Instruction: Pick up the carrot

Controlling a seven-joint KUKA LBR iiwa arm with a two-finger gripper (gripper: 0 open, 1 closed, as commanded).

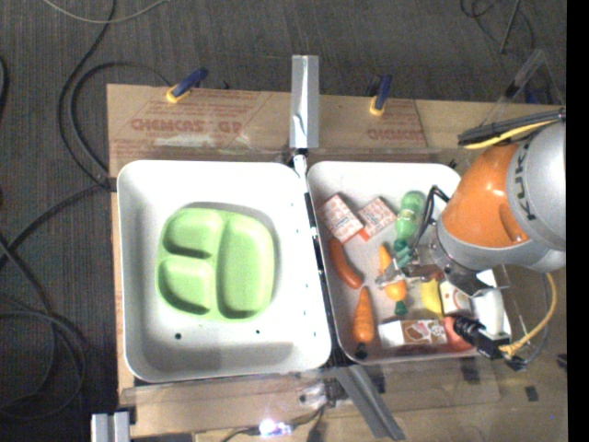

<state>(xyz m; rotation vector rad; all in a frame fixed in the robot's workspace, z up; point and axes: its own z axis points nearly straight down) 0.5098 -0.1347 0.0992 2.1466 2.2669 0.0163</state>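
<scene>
On the desk's right-hand bin (324, 247), your carrot (363, 314) lies near the front wall, long axis running twelve to six, just beside the jaws (398, 273) toward seven o'clock; whether they're open, you cannot tell.

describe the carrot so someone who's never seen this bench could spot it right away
Look in the right white bin, the one crowded with toy food, not the one holding the green divided plate. Near its front left corner lies the carrot, a short orange cone with its narrow end pointing back. The neighbouring hot dog sausage is redder, slimmer and even in width, not tapered.
</scene>
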